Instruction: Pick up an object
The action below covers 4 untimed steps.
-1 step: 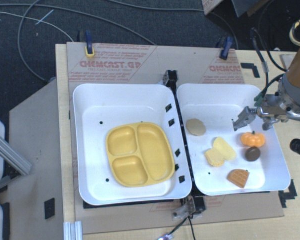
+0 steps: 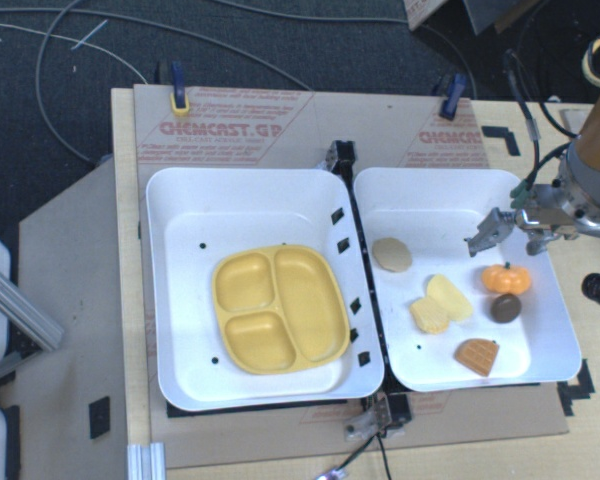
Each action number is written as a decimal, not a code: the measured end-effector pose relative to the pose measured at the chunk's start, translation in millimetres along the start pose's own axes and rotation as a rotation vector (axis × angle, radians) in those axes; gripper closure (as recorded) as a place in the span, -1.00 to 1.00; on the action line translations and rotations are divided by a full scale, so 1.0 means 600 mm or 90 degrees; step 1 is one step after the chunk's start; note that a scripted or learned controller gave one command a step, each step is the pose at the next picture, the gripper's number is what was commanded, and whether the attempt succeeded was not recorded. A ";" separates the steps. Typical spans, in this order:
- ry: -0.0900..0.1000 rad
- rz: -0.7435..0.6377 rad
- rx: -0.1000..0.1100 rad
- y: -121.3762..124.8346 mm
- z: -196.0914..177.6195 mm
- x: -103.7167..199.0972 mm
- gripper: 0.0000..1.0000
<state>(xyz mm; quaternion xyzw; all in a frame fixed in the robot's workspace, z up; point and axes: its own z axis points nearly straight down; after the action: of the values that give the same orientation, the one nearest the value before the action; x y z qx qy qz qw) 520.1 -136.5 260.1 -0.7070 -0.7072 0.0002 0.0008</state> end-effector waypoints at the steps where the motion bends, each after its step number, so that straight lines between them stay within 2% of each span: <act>1: 0.001 0.001 0.002 -0.013 0.095 -0.007 -1.00; 2: 0.002 0.000 0.004 -0.011 0.201 -0.006 -1.00; 3: 0.001 0.002 -0.005 -0.006 0.281 -0.005 -1.00; 4: 0.000 0.000 -0.009 -0.002 0.257 -0.005 1.00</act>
<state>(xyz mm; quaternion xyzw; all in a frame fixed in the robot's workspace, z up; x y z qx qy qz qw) 518.6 -139.5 106.0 -0.7071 -0.7071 -0.0050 -0.0045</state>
